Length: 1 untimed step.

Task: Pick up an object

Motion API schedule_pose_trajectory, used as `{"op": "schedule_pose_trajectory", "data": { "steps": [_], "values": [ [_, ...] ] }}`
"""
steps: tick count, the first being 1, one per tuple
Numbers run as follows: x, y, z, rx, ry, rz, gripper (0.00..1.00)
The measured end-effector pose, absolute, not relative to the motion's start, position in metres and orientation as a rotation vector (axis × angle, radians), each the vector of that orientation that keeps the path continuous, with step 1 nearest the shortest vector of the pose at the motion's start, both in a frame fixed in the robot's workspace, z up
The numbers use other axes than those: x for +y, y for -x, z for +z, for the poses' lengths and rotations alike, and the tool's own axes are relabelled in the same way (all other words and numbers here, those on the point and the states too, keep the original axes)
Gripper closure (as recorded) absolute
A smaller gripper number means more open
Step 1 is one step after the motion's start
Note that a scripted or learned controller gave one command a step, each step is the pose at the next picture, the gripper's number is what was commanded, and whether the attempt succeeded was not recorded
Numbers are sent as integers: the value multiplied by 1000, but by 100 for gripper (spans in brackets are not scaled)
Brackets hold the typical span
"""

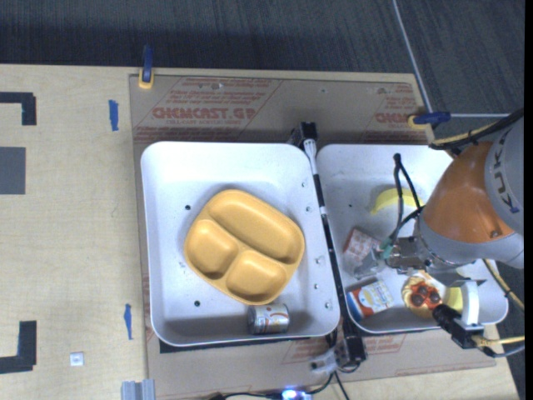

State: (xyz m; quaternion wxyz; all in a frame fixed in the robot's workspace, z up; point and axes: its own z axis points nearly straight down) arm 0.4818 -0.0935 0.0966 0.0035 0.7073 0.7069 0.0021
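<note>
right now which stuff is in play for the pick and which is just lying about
In play, right bin: gripper, small packet, carton, yellow thing, round item.

Lying about, left bin: yellow tray, can.

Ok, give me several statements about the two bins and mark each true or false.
1. The yellow divided tray lies in the left bin. True.
2. A crushed can lies by that bin's near edge. True.
3. The arm reaches over the left bin. False: it is over the right bin.
4. The divided tray has five compartments. False: it has three.
5. A small packet lies in the right bin. True.
</note>
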Motion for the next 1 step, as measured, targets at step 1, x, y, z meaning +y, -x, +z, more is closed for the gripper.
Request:
{"op": "schedule_pose_trajectory", "data": {
  "steps": [1],
  "values": [
    [-92, -480, 86, 2221, -2221, 2, 0]
  ]
}}
